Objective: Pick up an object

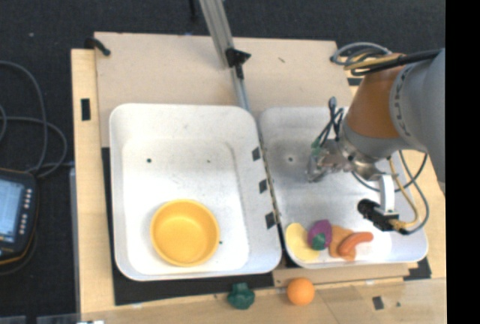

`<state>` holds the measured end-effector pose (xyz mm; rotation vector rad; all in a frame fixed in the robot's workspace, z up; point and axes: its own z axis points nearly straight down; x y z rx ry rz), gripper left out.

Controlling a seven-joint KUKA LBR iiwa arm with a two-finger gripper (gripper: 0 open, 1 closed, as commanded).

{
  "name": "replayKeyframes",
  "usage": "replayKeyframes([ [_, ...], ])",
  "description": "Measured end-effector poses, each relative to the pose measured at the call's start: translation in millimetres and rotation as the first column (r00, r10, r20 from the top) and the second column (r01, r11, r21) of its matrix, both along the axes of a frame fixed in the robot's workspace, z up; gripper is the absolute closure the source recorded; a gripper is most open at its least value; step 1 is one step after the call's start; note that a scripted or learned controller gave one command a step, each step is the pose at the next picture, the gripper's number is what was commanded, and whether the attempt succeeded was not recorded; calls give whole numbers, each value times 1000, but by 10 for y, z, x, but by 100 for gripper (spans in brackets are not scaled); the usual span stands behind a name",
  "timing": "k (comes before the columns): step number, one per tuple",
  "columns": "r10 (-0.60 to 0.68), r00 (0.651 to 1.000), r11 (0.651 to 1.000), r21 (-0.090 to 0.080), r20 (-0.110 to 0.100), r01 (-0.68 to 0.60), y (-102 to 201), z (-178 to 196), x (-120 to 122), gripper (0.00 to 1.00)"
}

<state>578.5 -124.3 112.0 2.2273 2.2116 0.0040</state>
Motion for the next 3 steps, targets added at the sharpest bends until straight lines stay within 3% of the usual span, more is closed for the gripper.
replayKeyframes([
  [2,9,1000,1000,-2,1,-9,-36,1132,108,100],
  [3,13,1000,1000,0,-2,-13,408,1072,256,100],
])
